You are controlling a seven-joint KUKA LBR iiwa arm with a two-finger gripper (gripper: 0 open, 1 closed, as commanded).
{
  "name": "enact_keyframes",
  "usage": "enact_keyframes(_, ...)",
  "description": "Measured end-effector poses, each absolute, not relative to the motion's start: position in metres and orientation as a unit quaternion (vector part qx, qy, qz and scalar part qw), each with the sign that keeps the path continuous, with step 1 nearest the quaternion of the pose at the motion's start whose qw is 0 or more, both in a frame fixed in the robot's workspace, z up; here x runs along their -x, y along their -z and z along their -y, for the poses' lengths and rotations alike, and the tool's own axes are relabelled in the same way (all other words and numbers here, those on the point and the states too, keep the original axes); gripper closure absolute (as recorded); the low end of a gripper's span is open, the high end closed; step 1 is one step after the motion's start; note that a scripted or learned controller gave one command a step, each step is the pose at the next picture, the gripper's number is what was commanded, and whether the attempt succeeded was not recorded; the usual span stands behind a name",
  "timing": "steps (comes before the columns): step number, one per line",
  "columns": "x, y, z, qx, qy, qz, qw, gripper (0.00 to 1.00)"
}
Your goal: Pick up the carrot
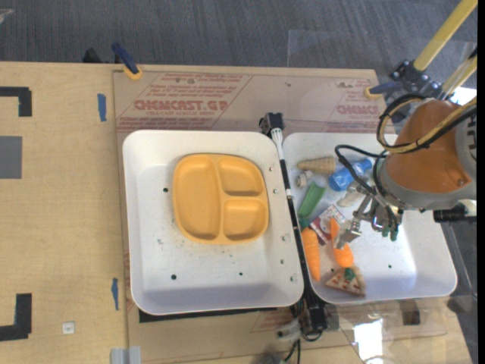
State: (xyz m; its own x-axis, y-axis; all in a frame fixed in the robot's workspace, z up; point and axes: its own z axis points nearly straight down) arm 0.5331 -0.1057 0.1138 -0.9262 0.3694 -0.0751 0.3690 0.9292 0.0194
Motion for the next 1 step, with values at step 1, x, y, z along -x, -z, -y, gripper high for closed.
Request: enact_keyframes(1,-0.4995,-0.1033,0.0976,-0.18,-0.0011,-0.983,0.034,0.0)
